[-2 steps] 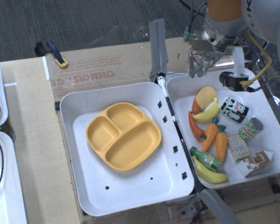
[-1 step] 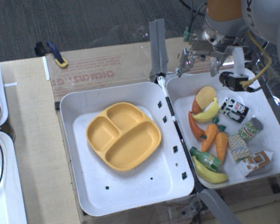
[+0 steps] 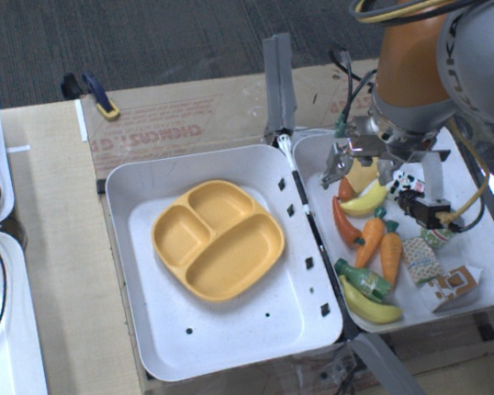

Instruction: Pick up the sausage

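The sausage [image 3: 343,220] is a reddish-brown, elongated piece lying lengthwise near the left wall of the right bin [image 3: 491,241]. A yellow banana [image 3: 365,198] lies just to its right and an orange carrot [image 3: 370,241] sits at its lower end. My gripper [image 3: 350,162] hangs over the far part of the right bin, just above and slightly right of the sausage's upper end. Nothing can be seen held in it. The wrist hides the bin's back area.
The right bin also holds a second carrot [image 3: 392,255], a green bottle [image 3: 364,277], another banana [image 3: 372,303] and two small cartons [image 3: 421,259] [image 3: 452,285]. A yellow divided plate [image 3: 219,238] lies in the left bin [image 3: 147,329].
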